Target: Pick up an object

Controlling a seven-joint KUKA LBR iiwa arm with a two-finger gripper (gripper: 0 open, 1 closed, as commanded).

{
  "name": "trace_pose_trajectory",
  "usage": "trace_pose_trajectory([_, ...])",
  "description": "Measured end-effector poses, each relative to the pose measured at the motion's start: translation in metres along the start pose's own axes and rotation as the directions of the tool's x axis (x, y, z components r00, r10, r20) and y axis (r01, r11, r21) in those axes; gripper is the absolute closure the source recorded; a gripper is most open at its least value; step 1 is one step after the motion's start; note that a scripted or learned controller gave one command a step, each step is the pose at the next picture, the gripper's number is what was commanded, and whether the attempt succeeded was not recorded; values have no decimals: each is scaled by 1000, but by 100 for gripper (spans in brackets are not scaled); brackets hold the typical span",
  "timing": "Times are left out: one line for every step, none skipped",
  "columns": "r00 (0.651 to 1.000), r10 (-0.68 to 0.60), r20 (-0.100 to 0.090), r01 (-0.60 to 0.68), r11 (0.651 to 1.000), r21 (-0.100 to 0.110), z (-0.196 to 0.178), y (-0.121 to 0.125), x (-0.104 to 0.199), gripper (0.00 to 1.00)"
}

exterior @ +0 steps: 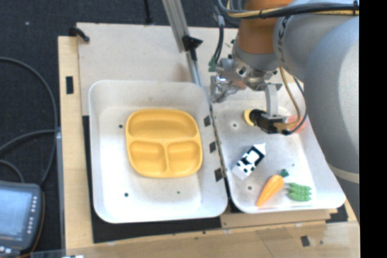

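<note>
One tray [163, 124]; one carrot [270, 189]; one carton [250, 161]

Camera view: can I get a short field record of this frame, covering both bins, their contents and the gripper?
left bin: yellow divided plate, lying flat
right bin: black-and-white block mid-bin; toy carrot near the front edge, apart from the block
gripper: above the right bin's far end, close to the divide between the bins
pick: not yet done; nothing seen in the gripper

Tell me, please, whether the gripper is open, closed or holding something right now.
Two-finger gripper: cannot be told whether open or closed from this view.
</note>
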State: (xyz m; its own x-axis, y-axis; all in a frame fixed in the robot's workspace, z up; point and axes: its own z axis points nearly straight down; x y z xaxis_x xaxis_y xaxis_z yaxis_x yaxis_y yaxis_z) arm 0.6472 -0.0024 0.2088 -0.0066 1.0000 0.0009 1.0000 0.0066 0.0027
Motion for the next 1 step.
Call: trace_pose_trajectory([1000, -1, -1, 1, 1000, 1, -5, 4, 55, 100])
